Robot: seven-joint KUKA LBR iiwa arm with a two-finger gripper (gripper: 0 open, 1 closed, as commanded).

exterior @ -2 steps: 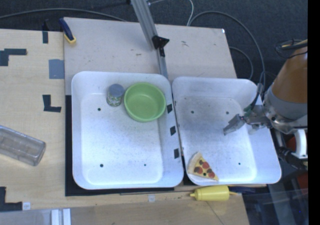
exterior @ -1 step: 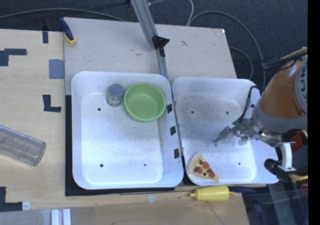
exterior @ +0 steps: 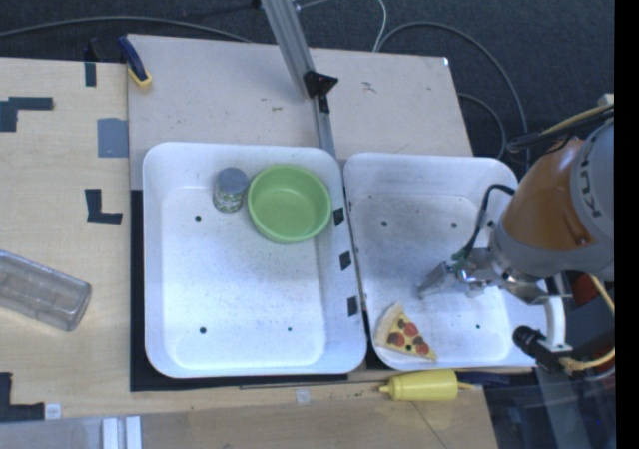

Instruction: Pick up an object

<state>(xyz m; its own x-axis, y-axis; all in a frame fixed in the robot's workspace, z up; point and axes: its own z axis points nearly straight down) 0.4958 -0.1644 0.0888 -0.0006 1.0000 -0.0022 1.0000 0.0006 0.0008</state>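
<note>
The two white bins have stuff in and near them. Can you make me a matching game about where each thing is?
Things:
1. round green plastic bowl
2. toy pizza slice with red dots
3. yellow plastic bottle
4. small grey can

Places:
A. on the bench below the right bin
B. right bin, near corner
C. left bin, left of the bowl
D. left bin, far right part

Pairs: 1-D, 2-B, 3-A, 4-C

Glossy green plastic bowl (exterior: 290,204) in a scuffed white plastic bin (exterior: 170,337) (matt), on pale wood bench (exterior: 60,188).
</note>
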